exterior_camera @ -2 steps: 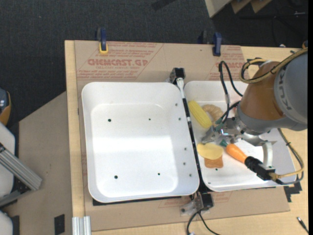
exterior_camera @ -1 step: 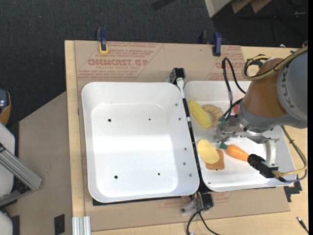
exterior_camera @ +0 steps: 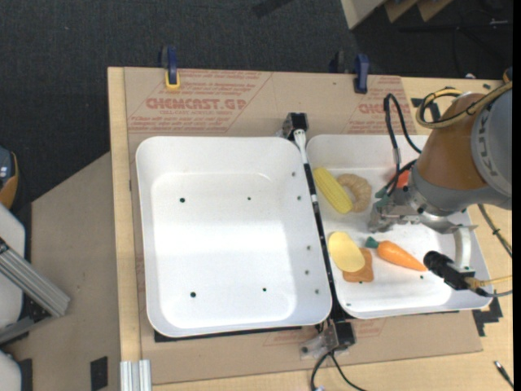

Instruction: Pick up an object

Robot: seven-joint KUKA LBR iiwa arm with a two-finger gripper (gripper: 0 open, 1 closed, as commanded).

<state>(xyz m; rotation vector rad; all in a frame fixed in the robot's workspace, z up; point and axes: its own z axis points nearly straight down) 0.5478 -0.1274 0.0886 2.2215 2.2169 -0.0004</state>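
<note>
While the gripper (exterior_camera: 389, 217) hangs low in the right bin (exterior_camera: 407, 301), I cannot tell its state. Just beside it lies the carrot (exterior_camera: 399, 255), with corn (exterior_camera: 332, 189) and a yellow slice (exterior_camera: 346, 252) nearby. Centre squarely over one piece before closing, clear of neighbours.

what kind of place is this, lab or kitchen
Likely a robotics lab bench, not a kitchen: two white bins on a clamped board, toy food like a carrot, and a cabled arm.
</note>
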